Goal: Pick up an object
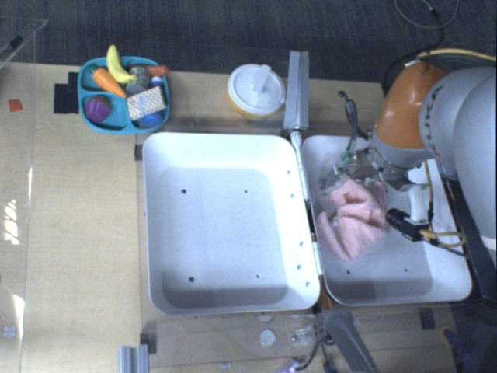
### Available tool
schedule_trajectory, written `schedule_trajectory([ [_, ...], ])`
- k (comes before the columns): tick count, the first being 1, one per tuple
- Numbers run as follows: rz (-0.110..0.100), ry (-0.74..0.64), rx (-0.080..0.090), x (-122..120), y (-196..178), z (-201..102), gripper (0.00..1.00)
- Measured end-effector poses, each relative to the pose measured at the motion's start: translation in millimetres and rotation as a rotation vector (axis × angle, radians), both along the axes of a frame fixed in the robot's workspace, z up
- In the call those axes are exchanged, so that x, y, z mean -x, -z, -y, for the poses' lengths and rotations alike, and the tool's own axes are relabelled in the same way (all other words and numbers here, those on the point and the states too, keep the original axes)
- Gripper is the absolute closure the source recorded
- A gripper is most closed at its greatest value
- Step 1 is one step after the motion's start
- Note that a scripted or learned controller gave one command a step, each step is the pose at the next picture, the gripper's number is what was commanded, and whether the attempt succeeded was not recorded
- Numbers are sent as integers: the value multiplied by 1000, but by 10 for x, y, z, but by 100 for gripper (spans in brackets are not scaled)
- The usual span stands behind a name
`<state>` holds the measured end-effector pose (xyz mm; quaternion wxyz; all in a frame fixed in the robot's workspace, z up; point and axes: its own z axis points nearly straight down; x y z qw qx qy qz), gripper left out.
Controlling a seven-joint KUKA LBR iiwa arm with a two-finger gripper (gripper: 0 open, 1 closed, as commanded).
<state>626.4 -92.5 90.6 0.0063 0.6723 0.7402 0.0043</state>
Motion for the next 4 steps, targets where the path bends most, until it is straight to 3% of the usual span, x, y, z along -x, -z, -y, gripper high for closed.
schedule_trajectory([
  [1,3,35,0,430,-7,128,0],
  [2,5,-13,3,455,-6,15,0],
  [3,16,-14,6,418,-134,15,100],
  [4,-5,-263,2,-79,-954,-275,100],
])
